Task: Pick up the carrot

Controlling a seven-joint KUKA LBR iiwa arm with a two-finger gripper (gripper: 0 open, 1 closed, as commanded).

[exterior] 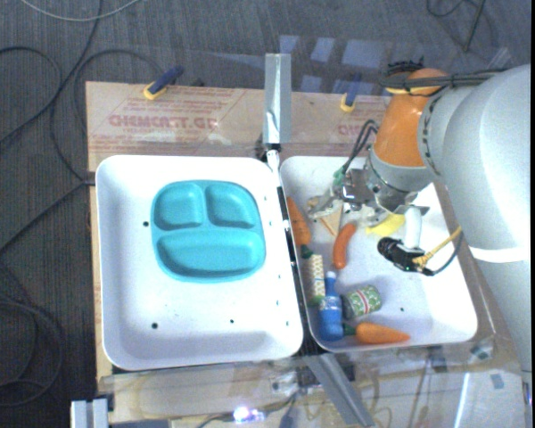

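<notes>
Approach is the step judged to be in hand: the metal two-finger claw (332, 205) is seen low in the right-hand shallow white plastic bin (446, 301), just above the upper end of a slim orange carrot (341, 244) lying near the bin's middle. Whether the claw is apart or together cannot be told, and nothing is shown held. Two further orange carrots are present: one (297, 222) along the bin's left wall, one (381, 333) at the front edge, beside a small green-labelled can (363, 301) and a blue bottle (331, 313). For the next move, the claw must be centred over the carrot's body and aligned across its width, then lowered. The turquoise compartment tray (209, 230) in the left bin is not involved.
</notes>
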